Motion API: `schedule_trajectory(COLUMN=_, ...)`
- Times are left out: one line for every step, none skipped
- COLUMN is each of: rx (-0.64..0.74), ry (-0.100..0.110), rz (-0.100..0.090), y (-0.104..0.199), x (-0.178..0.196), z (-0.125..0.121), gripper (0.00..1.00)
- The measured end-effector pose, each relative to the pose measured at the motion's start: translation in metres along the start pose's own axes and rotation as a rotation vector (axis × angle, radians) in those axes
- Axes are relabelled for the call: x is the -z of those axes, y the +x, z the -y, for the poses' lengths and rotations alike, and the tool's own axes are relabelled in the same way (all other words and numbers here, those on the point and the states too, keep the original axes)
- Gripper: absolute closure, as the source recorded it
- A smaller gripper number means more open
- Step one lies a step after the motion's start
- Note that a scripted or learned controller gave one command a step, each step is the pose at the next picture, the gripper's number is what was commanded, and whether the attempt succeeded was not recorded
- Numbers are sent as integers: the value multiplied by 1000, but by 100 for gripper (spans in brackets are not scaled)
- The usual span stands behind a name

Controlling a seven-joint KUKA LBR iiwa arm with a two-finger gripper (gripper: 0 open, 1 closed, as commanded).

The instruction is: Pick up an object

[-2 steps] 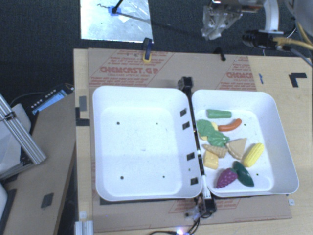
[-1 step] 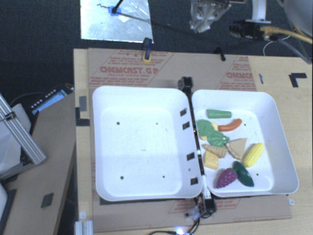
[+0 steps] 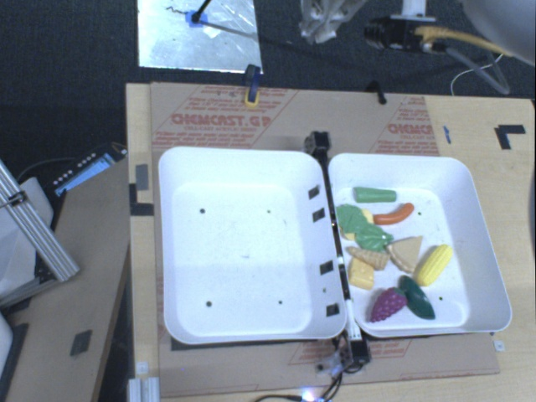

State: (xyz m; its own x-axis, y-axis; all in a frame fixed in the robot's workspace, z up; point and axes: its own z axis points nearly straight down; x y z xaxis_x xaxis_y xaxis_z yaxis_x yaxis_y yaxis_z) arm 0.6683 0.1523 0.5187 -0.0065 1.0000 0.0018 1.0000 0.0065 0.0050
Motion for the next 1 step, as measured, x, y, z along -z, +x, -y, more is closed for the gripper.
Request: schedule_trajectory(rx=1, ry=1, rz=-1, y=49, x=18, z=0, gripper=100)
